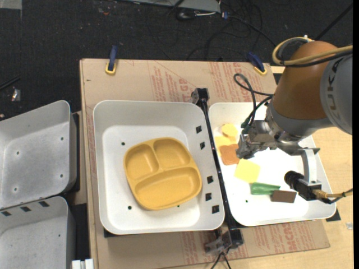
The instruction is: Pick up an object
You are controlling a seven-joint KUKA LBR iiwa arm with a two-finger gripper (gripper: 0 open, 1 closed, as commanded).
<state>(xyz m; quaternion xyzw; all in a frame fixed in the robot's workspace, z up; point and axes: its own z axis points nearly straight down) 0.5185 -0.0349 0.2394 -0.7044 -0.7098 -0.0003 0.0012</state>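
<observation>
I've got the tool (245, 148) low over the orange block (229, 154), reaching; grip unreadable. Next: close squarely, then lift.

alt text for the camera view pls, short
The arm's hand hangs low over the right bin, beside an orange piece, yellow pieces, a green piece and a brown block. The left bin holds a yellow divided plate.

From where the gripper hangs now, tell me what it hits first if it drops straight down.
Probably the orange piece in the right bin: the gripper hangs over its edge, with the yellow square close beside. Depth is hard to judge from this slant.
</observation>
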